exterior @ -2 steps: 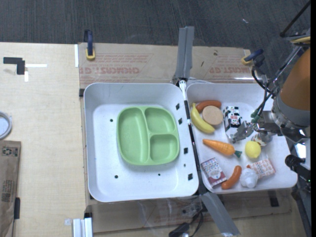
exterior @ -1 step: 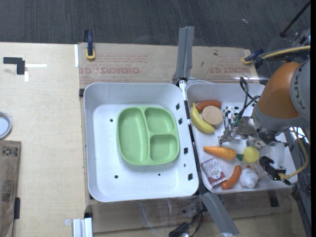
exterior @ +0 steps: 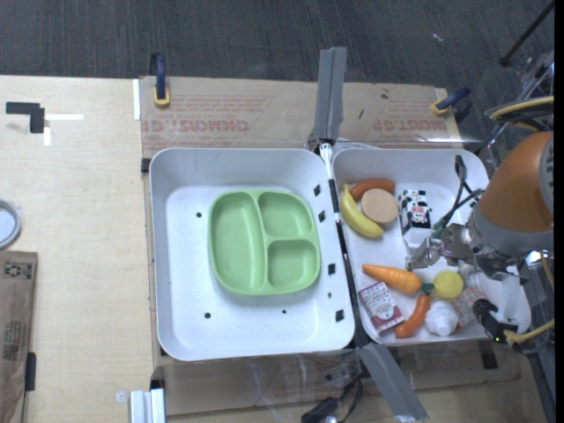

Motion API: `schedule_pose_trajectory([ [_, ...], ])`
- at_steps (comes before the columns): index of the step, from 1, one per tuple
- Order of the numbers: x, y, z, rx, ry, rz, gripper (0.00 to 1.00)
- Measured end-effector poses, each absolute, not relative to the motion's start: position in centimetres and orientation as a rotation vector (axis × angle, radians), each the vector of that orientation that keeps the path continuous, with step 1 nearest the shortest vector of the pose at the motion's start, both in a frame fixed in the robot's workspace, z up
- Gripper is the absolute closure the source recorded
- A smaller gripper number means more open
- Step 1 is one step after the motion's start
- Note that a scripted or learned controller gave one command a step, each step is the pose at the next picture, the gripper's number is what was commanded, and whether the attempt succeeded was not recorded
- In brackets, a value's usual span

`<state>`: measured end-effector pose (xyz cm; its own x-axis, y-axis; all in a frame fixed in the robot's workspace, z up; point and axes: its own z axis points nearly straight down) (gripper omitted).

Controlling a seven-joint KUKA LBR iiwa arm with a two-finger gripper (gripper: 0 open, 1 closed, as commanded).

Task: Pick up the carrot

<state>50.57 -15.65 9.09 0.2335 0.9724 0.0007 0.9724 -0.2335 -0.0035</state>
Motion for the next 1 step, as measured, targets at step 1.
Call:
schedule_pose_trajectory([
  [1,47.97,-10.07,9.46,-2.424,-2.021,-0.004,0.00],
])
